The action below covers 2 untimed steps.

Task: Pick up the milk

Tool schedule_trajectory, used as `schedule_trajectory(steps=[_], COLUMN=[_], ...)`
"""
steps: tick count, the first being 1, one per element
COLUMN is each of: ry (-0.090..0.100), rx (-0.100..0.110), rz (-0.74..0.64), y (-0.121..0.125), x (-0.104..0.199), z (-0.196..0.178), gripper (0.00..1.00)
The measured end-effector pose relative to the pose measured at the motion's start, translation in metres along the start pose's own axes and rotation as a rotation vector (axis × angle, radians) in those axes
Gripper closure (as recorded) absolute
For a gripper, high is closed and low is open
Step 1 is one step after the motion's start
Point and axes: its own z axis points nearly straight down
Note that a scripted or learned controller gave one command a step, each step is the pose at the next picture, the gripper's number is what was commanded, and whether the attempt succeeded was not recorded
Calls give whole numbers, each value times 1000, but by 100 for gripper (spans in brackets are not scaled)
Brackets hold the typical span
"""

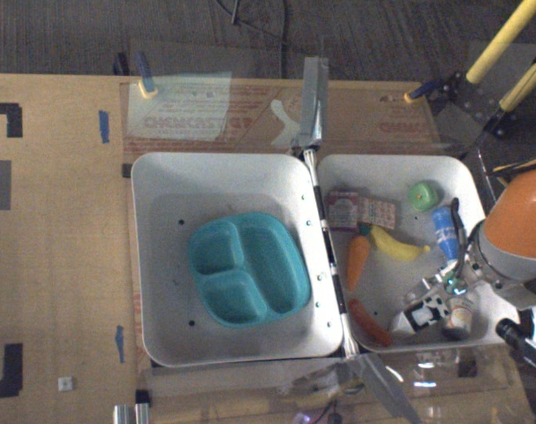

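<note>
We note the two-finger gripper (440, 297) low in the right white bin (475, 177), finger state indiscernible, beside the black-and-white milk carton (424, 312); neighbouring small brown-capped bottle (457, 318) risks being grabbed instead

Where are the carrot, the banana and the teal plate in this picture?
carrot (357, 261), camera view, middle of its orange body.
banana (396, 245), camera view, middle of its yellow curve.
teal plate (290, 263), camera view, right rim of the divided plate in the left bin.
</note>
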Motion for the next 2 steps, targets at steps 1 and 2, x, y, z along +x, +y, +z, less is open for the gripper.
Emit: schedule_trajectory(steps=[1,2], ry=[0,-1], rx=[6,2], rz=[366,259], y=[21,29], x=[39,54], z=[-35,0], gripper=[0,0])
